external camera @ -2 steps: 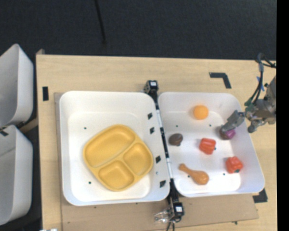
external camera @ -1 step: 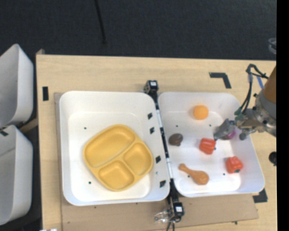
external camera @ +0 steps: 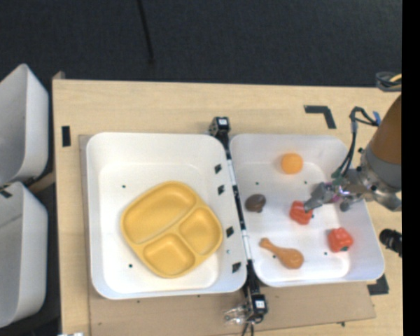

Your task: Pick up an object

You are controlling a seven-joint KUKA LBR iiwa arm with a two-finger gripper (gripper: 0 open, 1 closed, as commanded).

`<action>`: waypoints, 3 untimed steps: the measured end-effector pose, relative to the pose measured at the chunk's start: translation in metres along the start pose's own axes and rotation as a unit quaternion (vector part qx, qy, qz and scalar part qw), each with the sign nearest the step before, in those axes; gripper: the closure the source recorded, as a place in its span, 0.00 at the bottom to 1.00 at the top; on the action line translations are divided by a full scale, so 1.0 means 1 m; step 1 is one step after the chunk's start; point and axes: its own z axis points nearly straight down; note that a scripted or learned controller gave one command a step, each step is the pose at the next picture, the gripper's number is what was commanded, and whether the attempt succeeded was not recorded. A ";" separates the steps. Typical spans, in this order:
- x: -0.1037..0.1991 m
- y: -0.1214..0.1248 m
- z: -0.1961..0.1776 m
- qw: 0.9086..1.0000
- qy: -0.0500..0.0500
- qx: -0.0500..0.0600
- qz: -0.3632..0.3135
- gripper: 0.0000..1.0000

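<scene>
worktop [external camera: 147, 107]: pale wood-grain board, matte, with black corner marks. two shallow white bins sit side by side on it, both smooth plastic with rounded corners, joined along a black-clipped seam.

left bin [external camera: 105, 166]: holds one yellow divided plate [external camera: 171, 227], glossy plastic, rounded outline, three moulded compartments, lying flat and turned at an angle.

right bin [external camera: 315, 149]: holds five small items, spaced apart. an orange ball [external camera: 291, 163], round and smooth, near the far wall. a dark brown rounded lump [external camera: 255, 203] close to the seam. a tan drumstick-shaped toy [external camera: 283, 253], thin at one end and bulbous at the other, near the front wall. a red blocky toy [external camera: 340, 239] toward the right front. a second red piece [external camera: 300, 213], chunky and irregular, in the middle.

tool [external camera: 313, 204]: grey metal fingers slant down from the right, tips touching or just at the upper right edge of the middle red piece. i cannot tell whether the fingers are spread or closed, nor whether the piece sits between them. the arm's orange band [external camera: 388, 135] shows behind.
</scene>
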 end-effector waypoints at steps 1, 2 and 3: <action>-0.007 0.008 0.056 1.000 0.000 -0.001 0.000 0.00; -0.007 0.009 0.043 1.000 0.000 -0.003 0.002 1.00; -0.004 0.012 -0.020 1.000 -0.001 -0.005 -0.003 1.00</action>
